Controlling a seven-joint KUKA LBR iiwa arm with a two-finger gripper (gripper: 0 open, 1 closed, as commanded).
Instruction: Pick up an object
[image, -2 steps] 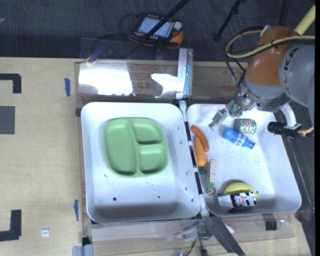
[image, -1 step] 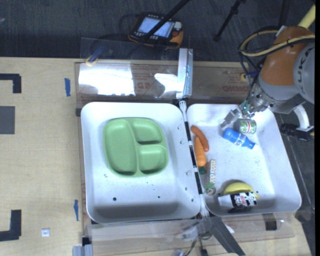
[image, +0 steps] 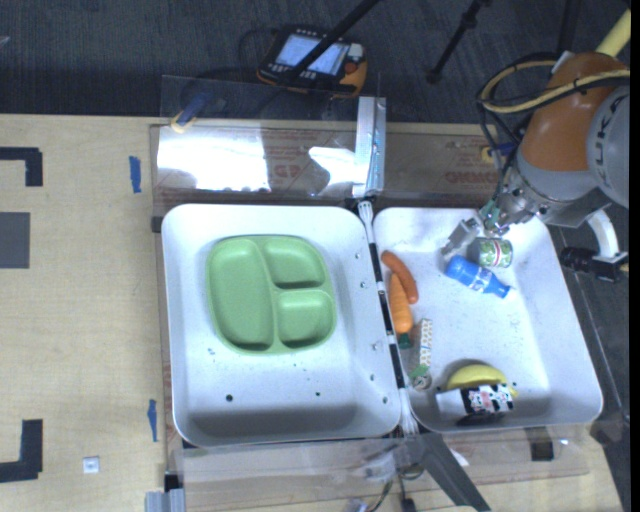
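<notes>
Arm lowered over the right white bin (image: 570, 330) from upper right.
Two-finger gripper (image: 484, 232), finger state indiscernible, above one green can (image: 497, 251) touching one blue bottle (image: 476, 275); one carrot (image: 401, 291), one banana (image: 474, 375).

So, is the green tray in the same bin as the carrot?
No. The green tray lies in the left bin, while the carrot lies in the right bin, by its left wall.
</notes>
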